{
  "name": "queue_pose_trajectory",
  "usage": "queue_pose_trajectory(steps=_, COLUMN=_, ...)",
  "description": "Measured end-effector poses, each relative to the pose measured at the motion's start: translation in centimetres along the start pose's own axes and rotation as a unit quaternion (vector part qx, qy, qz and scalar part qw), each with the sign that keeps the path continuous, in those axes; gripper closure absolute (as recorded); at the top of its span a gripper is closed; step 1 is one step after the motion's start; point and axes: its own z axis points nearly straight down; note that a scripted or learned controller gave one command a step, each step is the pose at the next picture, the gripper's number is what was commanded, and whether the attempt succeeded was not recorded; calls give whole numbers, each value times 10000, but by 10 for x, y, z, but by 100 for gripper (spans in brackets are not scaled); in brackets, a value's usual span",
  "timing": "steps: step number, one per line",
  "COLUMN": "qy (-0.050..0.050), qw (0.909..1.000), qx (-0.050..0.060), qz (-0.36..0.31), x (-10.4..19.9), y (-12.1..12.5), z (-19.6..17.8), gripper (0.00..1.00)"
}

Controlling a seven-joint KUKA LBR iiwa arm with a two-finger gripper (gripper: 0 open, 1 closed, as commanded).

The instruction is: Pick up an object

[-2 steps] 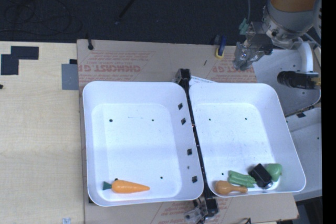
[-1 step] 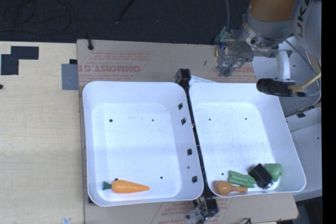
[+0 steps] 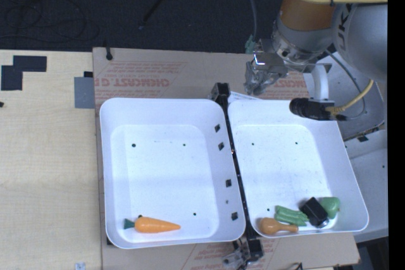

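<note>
Camera view, fixed above bench, looking down at a slant.

Arm [image 3: 329,3]: grey, orange band above wrist, entering from right, upper part of view.

Gripper [image 3: 256,86]: raised above far rim of right bin [image 3: 291,155], near divider between bins. Nothing visible between fingers. Finger spacing: cannot tell, too small and blurred.

Left bin [image 3: 158,136]: white, shallow. Contents: orange carrot [image 3: 155,225] with green end, lying flat near front edge, green end toward left.

Right bin, front right corner: clustered group, items touching or overlapping.
- Tan pear-shaped item [image 3: 276,227], at front rim.
- Green pod [image 3: 291,215], just behind tan item.
- Black block [image 3: 314,211], tilted, right of pod.
- Green rounded item [image 3: 330,204], beside black block, against right wall.

All objects well apart from gripper.

Under bins: brown cardboard sheet [image 3: 164,73] with reversed red lettering. Left of cardboard: light wooden bench top [image 3: 44,155].
</note>
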Motion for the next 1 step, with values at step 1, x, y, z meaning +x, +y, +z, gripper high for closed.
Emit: queue_pose_trajectory(steps=1, qy=13, qw=10000, qx=-9, qz=-27, x=95, y=0, z=4, gripper=100)
